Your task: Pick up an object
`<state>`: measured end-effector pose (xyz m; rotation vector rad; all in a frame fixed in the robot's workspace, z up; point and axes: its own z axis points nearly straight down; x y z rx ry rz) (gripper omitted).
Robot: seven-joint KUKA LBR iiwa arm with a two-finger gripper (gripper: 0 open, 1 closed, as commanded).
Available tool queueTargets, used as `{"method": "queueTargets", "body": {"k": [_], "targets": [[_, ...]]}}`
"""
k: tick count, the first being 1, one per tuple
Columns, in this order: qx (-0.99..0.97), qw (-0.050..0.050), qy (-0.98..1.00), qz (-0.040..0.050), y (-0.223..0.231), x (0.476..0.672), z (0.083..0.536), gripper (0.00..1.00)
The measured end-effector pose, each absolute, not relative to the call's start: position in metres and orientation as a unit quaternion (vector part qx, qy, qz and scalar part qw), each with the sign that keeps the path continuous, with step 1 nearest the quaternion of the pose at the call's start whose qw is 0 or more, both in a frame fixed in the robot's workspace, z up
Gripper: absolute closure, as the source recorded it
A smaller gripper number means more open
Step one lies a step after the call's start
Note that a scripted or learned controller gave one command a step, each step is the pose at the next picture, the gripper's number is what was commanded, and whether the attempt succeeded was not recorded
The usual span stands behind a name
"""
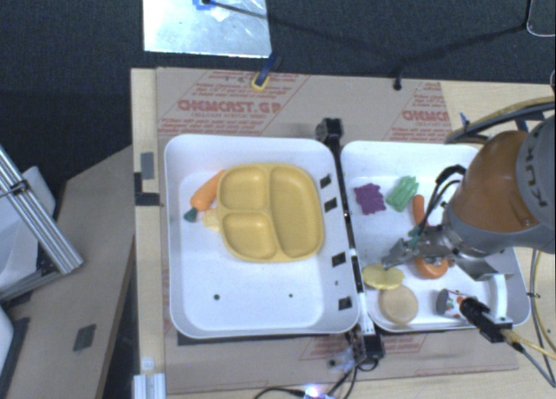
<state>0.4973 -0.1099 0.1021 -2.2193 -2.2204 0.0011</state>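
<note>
Red "CHEMCAST GP" lettering repeats across the protective paper of the sheet (234, 102) under both bins, clearest at eleven o'clock and fainter, partly readable, toward two o'clock.

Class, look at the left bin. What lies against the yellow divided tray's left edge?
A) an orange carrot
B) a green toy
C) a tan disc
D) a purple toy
A: the orange carrot rests against the left edge of the yellow divided tray in the left bin.
</note>
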Motion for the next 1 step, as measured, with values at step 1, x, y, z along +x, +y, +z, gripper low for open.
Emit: {"method": "queueTargets", "body": {"k": [1], "targets": [[-0.707,-0.002,-0.707,-0.0032,-0.1091,0.5007,0.0893,0.00]]}}
